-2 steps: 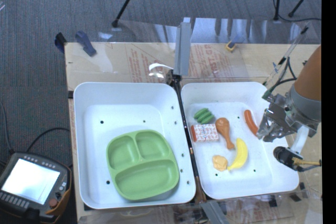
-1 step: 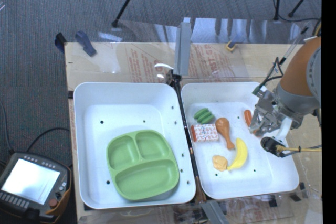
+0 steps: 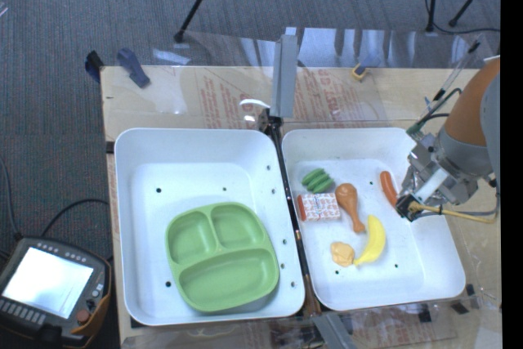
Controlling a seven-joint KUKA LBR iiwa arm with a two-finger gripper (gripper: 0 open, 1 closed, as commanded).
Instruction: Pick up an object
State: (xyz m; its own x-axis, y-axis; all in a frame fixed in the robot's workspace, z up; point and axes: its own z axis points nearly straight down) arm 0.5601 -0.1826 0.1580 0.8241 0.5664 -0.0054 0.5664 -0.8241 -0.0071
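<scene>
**Gripper beside the orange-red toy in the right bin**

Camera view: the gripper [image 3: 411,192] hangs at the right-hand side of the right bin [image 3: 368,132], just beside an orange-red sausage-shaped toy [image 3: 388,187] that lies on the bin's white floor. From this slant I cannot tell whether the gripper is spread or pressed together, nor whether it touches the toy.

That toy looks the likeliest pick. It is small, rounded and smooth, probably hollow plastic, so it should be light and stiff but apt to roll or squirt out. A hold across its narrow middle should serve best.

Left of it lie a tan drumstick [image 3: 350,204], a curved yellow banana [image 3: 373,241], a pale orange lump [image 3: 342,253], a flat-sided red and white box [image 3: 319,207] and a ribbed green piece [image 3: 317,180]. The left bin [image 3: 135,176] holds a matte green divided plate [image 3: 221,257]. Both bins rest on the pale bench [image 3: 180,98].
</scene>
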